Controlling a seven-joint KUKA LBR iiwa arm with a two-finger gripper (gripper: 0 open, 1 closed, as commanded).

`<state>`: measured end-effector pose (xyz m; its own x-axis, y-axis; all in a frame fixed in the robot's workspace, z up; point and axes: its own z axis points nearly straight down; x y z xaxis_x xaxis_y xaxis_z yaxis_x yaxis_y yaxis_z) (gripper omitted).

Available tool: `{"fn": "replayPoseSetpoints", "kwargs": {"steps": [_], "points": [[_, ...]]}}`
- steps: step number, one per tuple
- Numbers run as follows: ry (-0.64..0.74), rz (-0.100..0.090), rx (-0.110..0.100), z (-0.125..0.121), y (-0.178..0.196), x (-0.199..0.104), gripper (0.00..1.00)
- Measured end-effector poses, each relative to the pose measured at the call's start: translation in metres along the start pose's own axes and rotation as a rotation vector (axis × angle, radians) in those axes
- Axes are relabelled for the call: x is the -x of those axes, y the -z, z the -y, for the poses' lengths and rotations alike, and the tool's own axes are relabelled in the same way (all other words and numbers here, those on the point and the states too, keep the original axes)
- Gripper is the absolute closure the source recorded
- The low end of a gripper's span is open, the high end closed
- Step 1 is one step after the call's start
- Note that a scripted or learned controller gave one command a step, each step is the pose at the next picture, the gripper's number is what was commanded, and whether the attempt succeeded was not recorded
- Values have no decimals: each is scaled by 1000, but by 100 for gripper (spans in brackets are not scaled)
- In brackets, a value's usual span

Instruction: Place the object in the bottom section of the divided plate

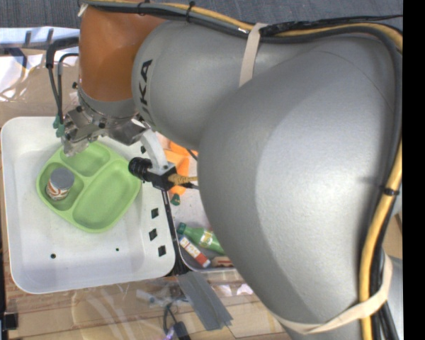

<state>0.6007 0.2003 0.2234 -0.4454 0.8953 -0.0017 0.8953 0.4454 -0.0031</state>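
A light green divided plate [106,197] lies in the left white bin [28,253]. A small round grey and brown object [59,183] rests in the plate's left compartment. My gripper [76,142] hangs over the plate's upper compartment, just above and to the right of that object. The wrist and arm body cover the fingers, so their state cannot be read. The big lower right compartment of the plate holds nothing.
The arm's grey body [283,161] covers most of the right bin. Below it peek out a green bottle [202,238], a red item [193,250] and an orange piece [178,160]. A black cable [171,211] hangs along the bins' shared wall.
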Motion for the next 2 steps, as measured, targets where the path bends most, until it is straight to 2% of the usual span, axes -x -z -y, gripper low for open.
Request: {"fn": "replayPoseSetpoints", "kwargs": {"steps": [1,2], "points": [[-388,-2,-5,21,-16,-22,100],[-387,-2,-5,21,-16,-22,0]]}}
